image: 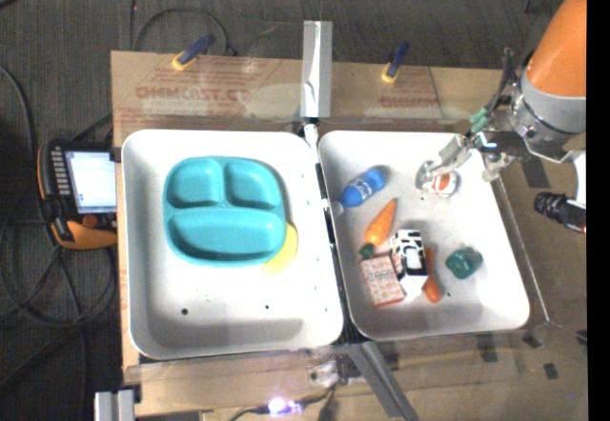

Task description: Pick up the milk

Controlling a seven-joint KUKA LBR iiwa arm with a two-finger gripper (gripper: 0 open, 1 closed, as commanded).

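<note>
- The gripper sits over the upper right part of the right bin; its pale fingers blur into a small white and orange-red thing right under them, so I cannot tell how far apart they are or whether anything is between them.
- That small white and orange-red thing lies on the bin floor at the fingertips; what it is cannot be made out.
- The arm runs up and to the right from the fingers, grey at the wrist, with the orange band above it.
- Left of the fingers, at about the same height, lies a blue bottle, tilted.
- Below and left of the fingers lies an orange carrot with a green end, slanting down to the left.
- The milk, a white carton with black patches, lies below the fingers and a little left, well apart from them, near the middle of the right bin.
- Touching the milk on its left is a pinkish-red box; a second orange piece pokes out at the milk's lower right.
- Right of the milk, below the fingers, sits a small dark green thing.
- Far to the left of the fingers, the left bin holds a teal divided tray with a yellow thing showing at its lower right edge.
</note>
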